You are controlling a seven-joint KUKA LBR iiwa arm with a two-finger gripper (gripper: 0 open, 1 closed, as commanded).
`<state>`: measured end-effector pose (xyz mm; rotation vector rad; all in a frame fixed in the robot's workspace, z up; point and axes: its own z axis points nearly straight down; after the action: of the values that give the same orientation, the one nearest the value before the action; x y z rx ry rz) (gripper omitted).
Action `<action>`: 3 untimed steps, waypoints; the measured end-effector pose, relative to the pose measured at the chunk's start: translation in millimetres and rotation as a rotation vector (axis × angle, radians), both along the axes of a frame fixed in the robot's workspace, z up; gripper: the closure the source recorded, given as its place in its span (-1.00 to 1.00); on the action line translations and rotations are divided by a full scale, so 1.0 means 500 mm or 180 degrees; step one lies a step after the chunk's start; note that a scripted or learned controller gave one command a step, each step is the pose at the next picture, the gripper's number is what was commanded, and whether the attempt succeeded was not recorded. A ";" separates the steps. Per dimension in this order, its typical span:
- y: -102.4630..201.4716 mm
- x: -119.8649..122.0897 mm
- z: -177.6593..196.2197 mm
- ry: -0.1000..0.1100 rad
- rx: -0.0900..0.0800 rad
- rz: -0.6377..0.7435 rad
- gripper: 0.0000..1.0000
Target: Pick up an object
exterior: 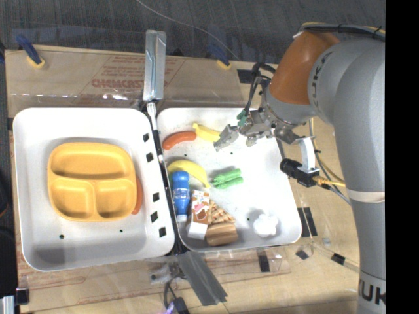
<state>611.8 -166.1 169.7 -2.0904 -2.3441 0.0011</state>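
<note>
Two shallow white bins are seen side by side on the bench. The right bin (288,195) is loaded with small play-food items: an orange-red sausage (179,139) near its far left corner, a small yellow banana (205,133) just beside it along the far edge, and a larger banana (188,172) against the left wall. A green, ridged piece (227,178) is placed near the bin's middle, well apart from a white rounded object (265,224) toward the near right corner. A blue-and-white bottle (181,195) is laid along the left wall, with a printed carton (200,214) and a brown waffle-like piece (221,231) packed close to it by the near edge.

The left bin (26,175) is occupied by a yellow divided tray (91,178) with three compartments, set flat near its middle.

The grey arm (357,97), marked by an orange band, is reached in from the right and bent down over the right bin's far edge. The gripper (226,139) is held above the bin floor, just beside the small banana's right end. Nothing is seen between its fingers; whether they are spread or pressed together cannot be told.
</note>
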 end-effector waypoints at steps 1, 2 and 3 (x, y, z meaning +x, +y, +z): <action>0.066 0.060 -0.158 0.0005 0.0003 0.0016 -1.00; 0.132 0.065 -0.075 -0.0011 -0.0002 0.0848 -1.00; 0.083 -0.003 -0.157 0.0007 0.0002 0.0412 -1.00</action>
<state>610.6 -124.7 91.4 -1.9333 -2.4728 0.0028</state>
